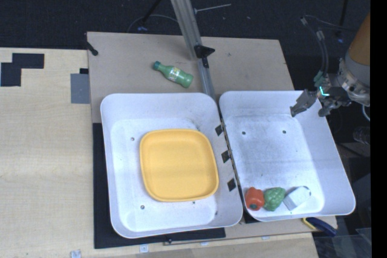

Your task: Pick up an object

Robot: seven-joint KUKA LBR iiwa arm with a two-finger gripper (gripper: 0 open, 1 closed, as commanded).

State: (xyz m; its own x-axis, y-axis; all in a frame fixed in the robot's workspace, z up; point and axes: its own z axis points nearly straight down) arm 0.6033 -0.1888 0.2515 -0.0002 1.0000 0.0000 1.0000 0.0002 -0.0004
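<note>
My gripper (pixel 314 107) hangs over the far right rim of the right bin (pixel 272 142), its two dark fingers spread apart with nothing between them. A red and orange toy (pixel 254 198), a green bumpy toy (pixel 274 198) and a small white block (pixel 297 197) lie together in the near corner of that bin, well below the gripper. A yellow square plate (pixel 178 164) rests in the left bin (pixel 121 130).
A green bottle (pixel 173 74) lies on the bench behind the left bin. A slanted metal rail (pixel 187 15) rises from between the bins toward the back. Black clips (pixel 225 156) line the seam between the bins.
</note>
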